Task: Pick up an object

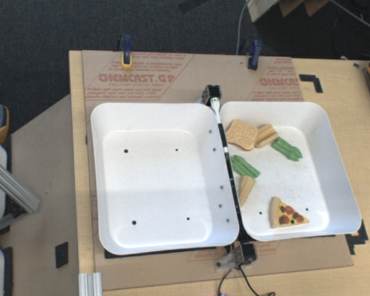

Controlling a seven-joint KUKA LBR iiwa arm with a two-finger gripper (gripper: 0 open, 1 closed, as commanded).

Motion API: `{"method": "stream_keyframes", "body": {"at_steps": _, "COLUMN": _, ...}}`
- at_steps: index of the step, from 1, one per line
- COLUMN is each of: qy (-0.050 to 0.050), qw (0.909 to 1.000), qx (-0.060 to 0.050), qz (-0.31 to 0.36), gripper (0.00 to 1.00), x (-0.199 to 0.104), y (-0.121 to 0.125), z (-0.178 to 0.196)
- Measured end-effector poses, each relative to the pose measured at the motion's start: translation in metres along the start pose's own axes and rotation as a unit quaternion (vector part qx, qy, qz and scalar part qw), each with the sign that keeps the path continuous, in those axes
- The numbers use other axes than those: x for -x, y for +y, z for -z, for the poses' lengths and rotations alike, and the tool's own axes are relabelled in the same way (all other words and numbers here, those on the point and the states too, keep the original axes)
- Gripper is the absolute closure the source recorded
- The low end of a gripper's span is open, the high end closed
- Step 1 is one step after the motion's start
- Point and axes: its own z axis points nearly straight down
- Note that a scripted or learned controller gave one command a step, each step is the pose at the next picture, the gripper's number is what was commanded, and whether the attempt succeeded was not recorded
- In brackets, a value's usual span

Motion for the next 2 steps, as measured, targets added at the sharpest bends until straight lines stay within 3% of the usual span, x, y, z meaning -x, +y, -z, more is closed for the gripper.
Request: {"method": "stream_keyframes", "body": {"at_steps": 2, "qy": -0.004, "qw": 1.0000, "qx": 0.005, "qz": 0.001, "gripper": 1.00, "x": -0.001, "y": 0.002, "z": 0.022}}
